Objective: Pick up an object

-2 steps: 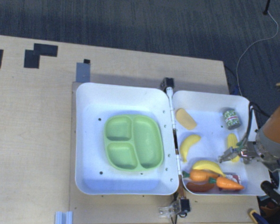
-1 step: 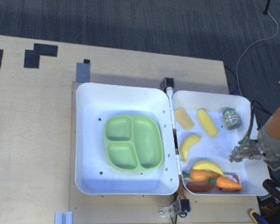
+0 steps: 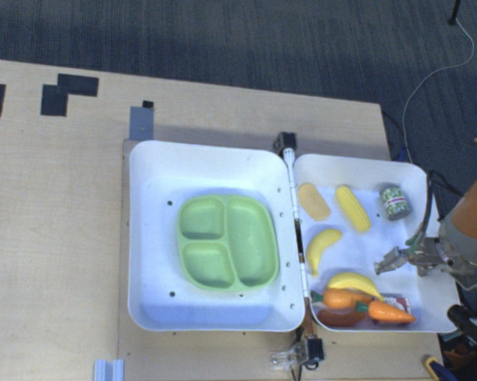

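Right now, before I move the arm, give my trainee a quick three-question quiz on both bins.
1. True or false: the green divided plate lies in the left bin.
2. Which lies nearest the right bin's front wall: A the carrot, B the corn cob, C the green can?
3. The gripper hovers over which bin?

Key: 1 true. 2 A. 3 The right bin.

matt wooden bench [image 3: 50, 239], glossy white plastic bins [image 3: 147, 301], smooth green plate [image 3: 227, 241]
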`<state>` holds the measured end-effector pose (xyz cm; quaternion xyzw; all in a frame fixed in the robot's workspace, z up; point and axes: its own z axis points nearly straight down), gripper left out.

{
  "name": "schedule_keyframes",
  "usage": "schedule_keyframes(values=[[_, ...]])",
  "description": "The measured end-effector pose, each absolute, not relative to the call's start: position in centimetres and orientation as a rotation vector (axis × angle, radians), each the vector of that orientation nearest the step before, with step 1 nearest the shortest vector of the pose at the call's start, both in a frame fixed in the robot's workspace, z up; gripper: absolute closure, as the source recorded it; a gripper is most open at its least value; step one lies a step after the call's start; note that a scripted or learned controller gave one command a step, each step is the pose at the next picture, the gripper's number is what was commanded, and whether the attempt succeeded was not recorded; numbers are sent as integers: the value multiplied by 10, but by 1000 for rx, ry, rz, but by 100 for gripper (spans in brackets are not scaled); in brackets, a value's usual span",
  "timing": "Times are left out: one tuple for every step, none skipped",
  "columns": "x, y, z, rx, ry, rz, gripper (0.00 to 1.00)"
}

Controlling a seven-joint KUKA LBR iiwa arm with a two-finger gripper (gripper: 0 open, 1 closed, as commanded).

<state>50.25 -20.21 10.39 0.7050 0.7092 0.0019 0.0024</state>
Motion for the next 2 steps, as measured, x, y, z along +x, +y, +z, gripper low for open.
schedule_keyframes(values=[[487, -201, 91, 2219, 2223, 2, 0], [489, -201, 102, 2214, 2222, 6, 100]])
